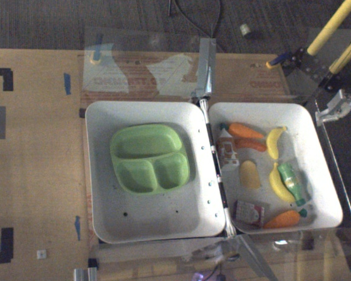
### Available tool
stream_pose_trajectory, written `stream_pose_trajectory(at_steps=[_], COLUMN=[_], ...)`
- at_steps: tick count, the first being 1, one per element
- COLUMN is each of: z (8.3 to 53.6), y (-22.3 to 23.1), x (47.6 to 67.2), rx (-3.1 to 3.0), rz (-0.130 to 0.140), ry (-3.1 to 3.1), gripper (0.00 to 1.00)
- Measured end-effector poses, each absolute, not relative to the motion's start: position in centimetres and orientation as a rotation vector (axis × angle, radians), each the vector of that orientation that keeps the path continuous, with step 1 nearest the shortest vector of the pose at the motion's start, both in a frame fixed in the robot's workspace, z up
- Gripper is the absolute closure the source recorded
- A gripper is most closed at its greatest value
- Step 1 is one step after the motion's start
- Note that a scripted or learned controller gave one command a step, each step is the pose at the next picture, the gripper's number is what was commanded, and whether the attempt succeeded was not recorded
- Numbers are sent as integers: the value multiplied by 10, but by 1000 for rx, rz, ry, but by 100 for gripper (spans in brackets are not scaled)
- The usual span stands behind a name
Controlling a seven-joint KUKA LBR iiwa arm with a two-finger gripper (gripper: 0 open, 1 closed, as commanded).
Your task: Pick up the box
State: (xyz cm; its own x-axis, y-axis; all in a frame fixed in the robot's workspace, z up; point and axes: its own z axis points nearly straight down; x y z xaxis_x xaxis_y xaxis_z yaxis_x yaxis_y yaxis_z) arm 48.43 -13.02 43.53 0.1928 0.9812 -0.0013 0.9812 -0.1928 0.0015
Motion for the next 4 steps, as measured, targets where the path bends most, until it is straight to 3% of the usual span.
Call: stream_pose_trajectory(at_steps=[1, 2, 3, 4], z=[148, 158, 224, 304], y=[-160, -162, -106, -119], x=[479, 479, 491, 561], rx=[2522, 2526, 2540, 2683], rz=[-1, 0, -1, -1], ry=[1877, 1868, 1850, 1632], gripper=[0, 100, 100, 100])
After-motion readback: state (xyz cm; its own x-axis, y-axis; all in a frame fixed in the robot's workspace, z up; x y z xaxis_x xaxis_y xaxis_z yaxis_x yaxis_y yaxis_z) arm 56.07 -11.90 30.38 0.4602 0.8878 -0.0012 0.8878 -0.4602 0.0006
